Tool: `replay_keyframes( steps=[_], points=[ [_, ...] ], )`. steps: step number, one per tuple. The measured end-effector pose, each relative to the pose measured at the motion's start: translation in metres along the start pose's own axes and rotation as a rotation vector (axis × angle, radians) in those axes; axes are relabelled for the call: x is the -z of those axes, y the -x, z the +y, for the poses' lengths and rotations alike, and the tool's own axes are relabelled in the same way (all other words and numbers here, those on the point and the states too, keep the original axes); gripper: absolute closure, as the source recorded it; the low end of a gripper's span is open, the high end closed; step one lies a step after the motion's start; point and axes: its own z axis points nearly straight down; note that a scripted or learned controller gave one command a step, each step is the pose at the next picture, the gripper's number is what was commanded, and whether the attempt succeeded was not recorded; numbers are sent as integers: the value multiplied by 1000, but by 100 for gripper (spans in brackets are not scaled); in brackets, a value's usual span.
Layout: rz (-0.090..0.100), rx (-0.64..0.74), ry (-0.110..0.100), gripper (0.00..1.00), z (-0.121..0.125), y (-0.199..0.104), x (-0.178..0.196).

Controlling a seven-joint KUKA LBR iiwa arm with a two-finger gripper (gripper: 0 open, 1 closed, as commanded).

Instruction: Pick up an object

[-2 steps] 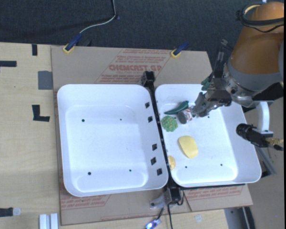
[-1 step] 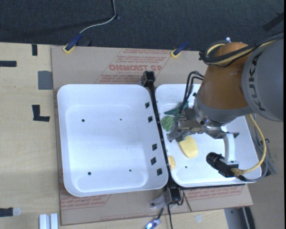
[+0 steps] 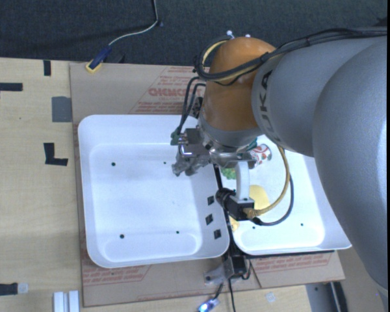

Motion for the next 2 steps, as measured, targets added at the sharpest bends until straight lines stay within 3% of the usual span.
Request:
replay_keyframes(
  steps=[1, 2],
  points=[
    [-5, -12, -5, 100, 1, 1, -31],
    [0, -10, 14, 100, 19, -13, 108]
  ],
)
